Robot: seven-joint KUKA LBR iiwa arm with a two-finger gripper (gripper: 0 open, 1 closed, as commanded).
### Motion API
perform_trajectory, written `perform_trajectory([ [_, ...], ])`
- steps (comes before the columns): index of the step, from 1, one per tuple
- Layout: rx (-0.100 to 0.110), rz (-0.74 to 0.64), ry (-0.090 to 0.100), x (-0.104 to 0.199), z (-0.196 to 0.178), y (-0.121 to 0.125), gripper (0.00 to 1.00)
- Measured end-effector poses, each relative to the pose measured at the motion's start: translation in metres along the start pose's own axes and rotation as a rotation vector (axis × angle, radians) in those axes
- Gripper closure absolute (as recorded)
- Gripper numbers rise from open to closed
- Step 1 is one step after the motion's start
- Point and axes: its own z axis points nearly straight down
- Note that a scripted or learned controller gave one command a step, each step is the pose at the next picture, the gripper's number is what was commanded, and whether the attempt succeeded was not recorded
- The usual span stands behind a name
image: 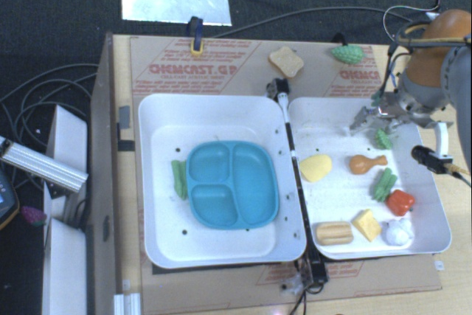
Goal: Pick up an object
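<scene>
The hand [377,116] hovered low over the right bin [442,232], just above a small green piece [383,138]; its fingers looked spread apart, perhaps, with nothing visibly between them.

You see a blue divided plate [233,184] in a white bin [158,122], a yellow lemon [316,167], a red tomato [400,201], an orange drumstick [365,163], a green bean pod [179,178].
</scene>
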Motion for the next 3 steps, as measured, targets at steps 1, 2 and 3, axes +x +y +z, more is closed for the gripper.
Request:
perform_trajectory([
  [1, -0.004, -0.003, -0.002, 0.000, -0.012, 0.001, 1.00],
  [2, -0.004, -0.003, -0.002, 0.000, -0.012, 0.001, 0.00],
  [3, -0.008, 0.001, -0.004, 0.005, 0.000, -0.039, 0.00],
])
